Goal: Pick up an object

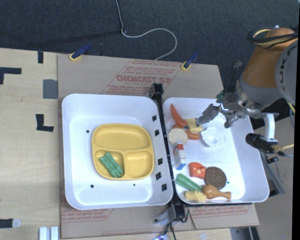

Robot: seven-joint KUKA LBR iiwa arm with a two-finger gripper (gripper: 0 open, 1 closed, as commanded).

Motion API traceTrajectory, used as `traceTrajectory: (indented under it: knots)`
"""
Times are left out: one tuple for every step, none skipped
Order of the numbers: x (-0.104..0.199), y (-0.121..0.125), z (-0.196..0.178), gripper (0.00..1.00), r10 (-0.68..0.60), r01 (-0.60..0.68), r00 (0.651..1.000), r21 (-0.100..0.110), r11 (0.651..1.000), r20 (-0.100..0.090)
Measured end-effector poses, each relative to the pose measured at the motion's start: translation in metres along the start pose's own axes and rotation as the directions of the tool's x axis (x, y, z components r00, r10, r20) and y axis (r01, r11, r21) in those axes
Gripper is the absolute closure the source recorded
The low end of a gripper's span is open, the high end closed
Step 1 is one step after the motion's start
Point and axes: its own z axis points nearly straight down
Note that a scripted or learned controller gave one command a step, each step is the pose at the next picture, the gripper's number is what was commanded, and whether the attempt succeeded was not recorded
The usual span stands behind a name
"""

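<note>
We see the gripper (218, 118) over the far part of the right bin (252, 160), arm coming in from the right. Its two fingers are spread apart, one dark finger (207, 115) angled toward the left, the other toward the right, nothing between them. Just under and beside it lies a small clear cup (212, 138) on the bin floor. Left of the gripper we mark an orange carrot (175, 115) near the bin's far left corner, a yellow block (193, 125) touching it, and a pale round bun (177, 136) just below. A small bottle (179, 156) lies beside the divider.

Toward the near side we tag a red strawberry (197, 170), a brown patty (215, 175) just beside it, a green pepper (187, 182), a corn cob (195, 195) and a drumstick (217, 193), all bunched near the front wall.

Left bin (76, 109) holds a yellow tray (122, 138) with three sections; green beans (111, 165) sit in its near-left section. Both bins rest on a cardboard sheet (136, 77). A white cable (143, 33) loops across the dark floor behind.
</note>
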Motion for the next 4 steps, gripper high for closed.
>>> traceTrajectory:
  knots:
    - [0.000, 0.002, -0.007, 0.00, -0.002, 0.002, 1.000, -0.012, 1.000, 0.002]
    - [0.006, 0.002, 0.041, 0.00, -0.002, 0.002, 1.000, -0.007, 1.000, 0.002]
    - [0.009, 0.004, 0.086, 0.00, -0.003, 0.003, 1.000, -0.008, 1.000, 0.002]
    - [0.009, 0.005, 0.130, 0.00, -0.003, 0.003, 1.000, -0.013, 1.000, 0.004]
